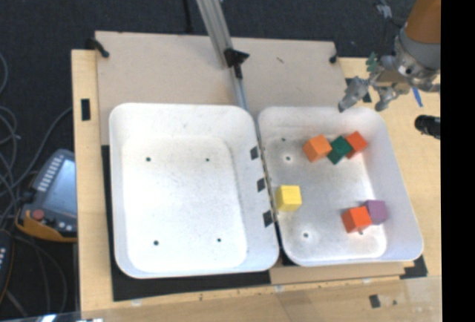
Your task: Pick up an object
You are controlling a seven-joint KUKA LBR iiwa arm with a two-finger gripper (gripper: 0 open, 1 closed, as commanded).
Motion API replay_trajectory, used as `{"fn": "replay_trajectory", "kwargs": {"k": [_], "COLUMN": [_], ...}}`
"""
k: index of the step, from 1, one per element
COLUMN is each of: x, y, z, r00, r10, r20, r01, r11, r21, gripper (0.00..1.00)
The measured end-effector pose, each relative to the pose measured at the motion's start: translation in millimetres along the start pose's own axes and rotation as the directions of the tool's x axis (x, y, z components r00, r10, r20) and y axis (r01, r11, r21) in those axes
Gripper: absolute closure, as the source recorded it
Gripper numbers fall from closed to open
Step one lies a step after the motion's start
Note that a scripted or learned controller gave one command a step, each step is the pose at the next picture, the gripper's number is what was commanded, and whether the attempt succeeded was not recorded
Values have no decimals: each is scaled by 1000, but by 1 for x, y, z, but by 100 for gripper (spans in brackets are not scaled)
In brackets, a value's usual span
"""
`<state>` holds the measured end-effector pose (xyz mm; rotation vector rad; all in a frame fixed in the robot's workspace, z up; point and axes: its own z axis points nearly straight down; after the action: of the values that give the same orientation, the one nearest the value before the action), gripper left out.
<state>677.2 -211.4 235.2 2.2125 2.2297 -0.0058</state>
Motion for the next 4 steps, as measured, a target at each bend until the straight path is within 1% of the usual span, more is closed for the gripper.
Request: {"fn": "replay_trajectory", "kwargs": {"k": [1, 2, 3, 4], "x": [26, 54, 52, 134], "y": [-111, -33, -34, -24], "z": [118, 140, 127, 32], "r00": [1000, 1000, 1000, 1000], "r10": [9, 4, 6, -1], "r20": [-5, -5, -4, -4], "r01": [-9, -4, -6, 1], "r11": [1000, 1000, 1000, 1000], "r21": [9, 3, -3, -12], "gripper": [0, 0, 100, 100]}}
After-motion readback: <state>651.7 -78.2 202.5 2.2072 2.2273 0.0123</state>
